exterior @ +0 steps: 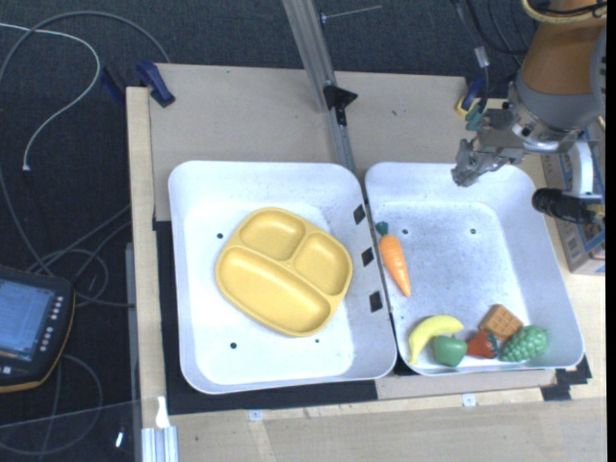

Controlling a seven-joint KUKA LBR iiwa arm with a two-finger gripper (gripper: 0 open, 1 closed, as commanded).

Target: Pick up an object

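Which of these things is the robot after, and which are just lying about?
For the job:
claw, above the right bin's far edge
carrot
banana
green apple
grapes
red piece
brown piece

Lying about:
yellow plate in the left bin
tablet
cables

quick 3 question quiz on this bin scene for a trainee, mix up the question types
1. True or false: the carrot lies in the same bin as the yellow plate.
2. Which lies closest to the banana? A) green apple B) carrot C) yellow plate
3. Fill in: the gripper hovers over the far rim of the ____ bin.

Key: 1 false; 2 A; 3 right
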